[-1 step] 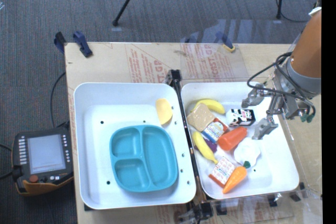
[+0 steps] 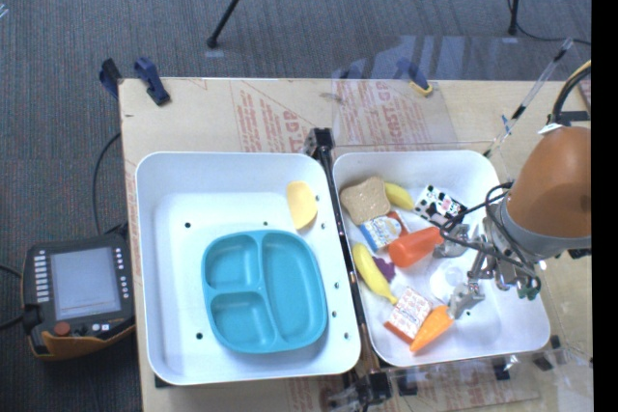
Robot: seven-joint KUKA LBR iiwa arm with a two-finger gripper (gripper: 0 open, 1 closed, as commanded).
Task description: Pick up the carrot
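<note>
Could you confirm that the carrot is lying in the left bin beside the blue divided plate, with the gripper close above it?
Not quite: the camera view shows the carrot in the right bin, near its front edge, not beside the blue divided plate in the left bin. The gripper is indeed close above it.

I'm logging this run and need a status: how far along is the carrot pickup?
Done: the arm has reached into the right bin, and its claw sits just beside the carrot. In hand: nothing visible; the carrot lies on the bin floor next to a small packet. Left: closing on the carrot and lifting it out.
</note>
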